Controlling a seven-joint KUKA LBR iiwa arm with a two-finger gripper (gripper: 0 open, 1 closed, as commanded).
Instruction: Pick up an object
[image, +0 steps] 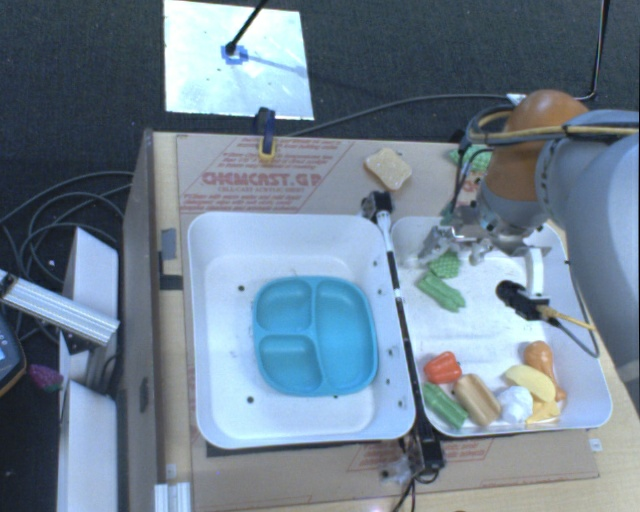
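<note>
**Gripper poised over green toys in right bin**

The gripper (457, 243), fingers spread and pinching nothing, hangs at the far end of the right bin (590, 405). A green piece (444, 267) lies just beneath, a long green pod (440, 292) slightly nearer, its axis running far-left to near-right

Red print reading "CHEMCAST GP" runs across the brown cardboard sheet (300, 165), at twelve o'clock from the left white bin (205, 300)

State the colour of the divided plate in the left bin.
The divided plate is light blue, clearest in the camera view.
</note>
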